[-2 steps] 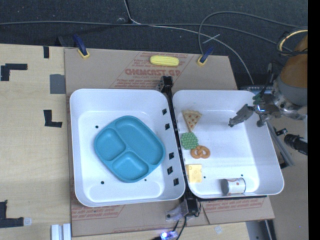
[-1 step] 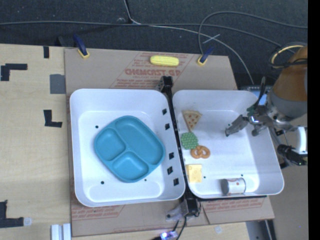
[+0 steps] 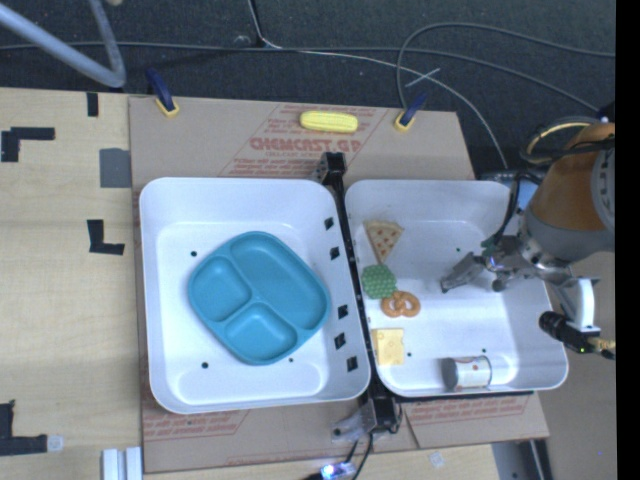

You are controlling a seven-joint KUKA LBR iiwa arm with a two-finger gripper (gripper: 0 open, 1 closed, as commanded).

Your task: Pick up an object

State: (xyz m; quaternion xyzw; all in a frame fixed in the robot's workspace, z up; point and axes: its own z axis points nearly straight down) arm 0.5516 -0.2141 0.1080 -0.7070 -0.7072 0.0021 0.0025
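Gripper [image 3: 462,274] sat low over the middle of the right bin [image 3: 520,368], reaching in from the right, grey arm [image 3: 570,208] with its orange band behind it. Finger state: cannot tell; the tips read as one dark grey wedge pointing left, with no gap or closure resolvable. Nothing seen between them, so no hold recorded.

Contents of the right bin, all along its left side or front:
- triangular cracker-like wedge [image 3: 384,238], upper left, near the divider
- green leafy piece [image 3: 378,281], just below the wedge
- pretzel [image 3: 400,305], touching or just beside the green piece, lower right of it
- yellow square block [image 3: 389,347], below the pretzel
- small can [image 3: 467,372], on its side near the front wall

Nearest candidate to the gripper was the pretzel, left and slightly below the tips, apart from them. Which object was targeted: not evident.

Left bin [image 3: 160,218] held a blue divided plate [image 3: 258,295]. A yellow corn-like toy [image 3: 328,121] lay on the cardboard behind the bins.

Progress, as judged: approach stage only. No object lifted, every item resting on the bin floor. Remaining: close on one item, grasp, raise clear.
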